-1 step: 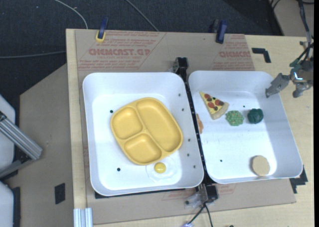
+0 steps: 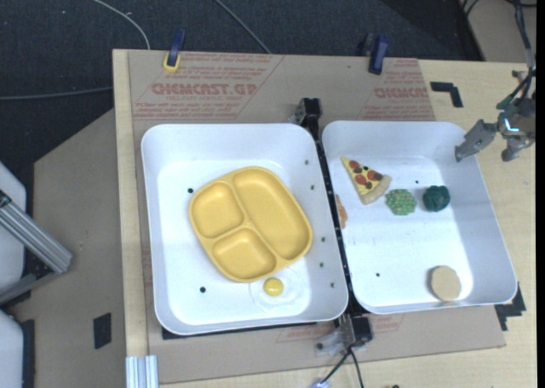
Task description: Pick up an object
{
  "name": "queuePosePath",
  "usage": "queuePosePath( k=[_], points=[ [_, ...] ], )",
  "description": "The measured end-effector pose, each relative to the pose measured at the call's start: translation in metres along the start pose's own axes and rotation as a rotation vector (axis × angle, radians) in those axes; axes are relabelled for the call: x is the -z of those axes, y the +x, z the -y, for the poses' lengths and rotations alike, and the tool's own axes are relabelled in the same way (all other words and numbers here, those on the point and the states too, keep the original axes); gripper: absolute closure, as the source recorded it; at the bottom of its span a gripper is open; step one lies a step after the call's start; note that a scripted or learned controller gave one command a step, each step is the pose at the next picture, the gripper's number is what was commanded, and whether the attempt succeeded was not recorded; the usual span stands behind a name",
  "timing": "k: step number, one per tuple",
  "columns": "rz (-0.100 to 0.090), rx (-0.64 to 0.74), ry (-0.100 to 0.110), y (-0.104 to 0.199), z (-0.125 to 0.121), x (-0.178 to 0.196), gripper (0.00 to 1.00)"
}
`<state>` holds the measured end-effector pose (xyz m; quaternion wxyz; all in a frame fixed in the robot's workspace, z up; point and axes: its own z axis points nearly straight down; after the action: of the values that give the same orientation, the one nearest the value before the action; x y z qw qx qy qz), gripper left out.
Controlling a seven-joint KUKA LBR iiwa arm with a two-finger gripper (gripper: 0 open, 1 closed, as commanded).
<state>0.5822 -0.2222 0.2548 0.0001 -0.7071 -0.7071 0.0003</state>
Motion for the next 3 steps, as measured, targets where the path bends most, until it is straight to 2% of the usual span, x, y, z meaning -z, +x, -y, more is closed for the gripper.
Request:
queuePosePath(
  k=[3],
  points=[
    [-0.002, 0.000, 0.004, 0.007, -0.011, -0.137, 0.00]
  ],
)
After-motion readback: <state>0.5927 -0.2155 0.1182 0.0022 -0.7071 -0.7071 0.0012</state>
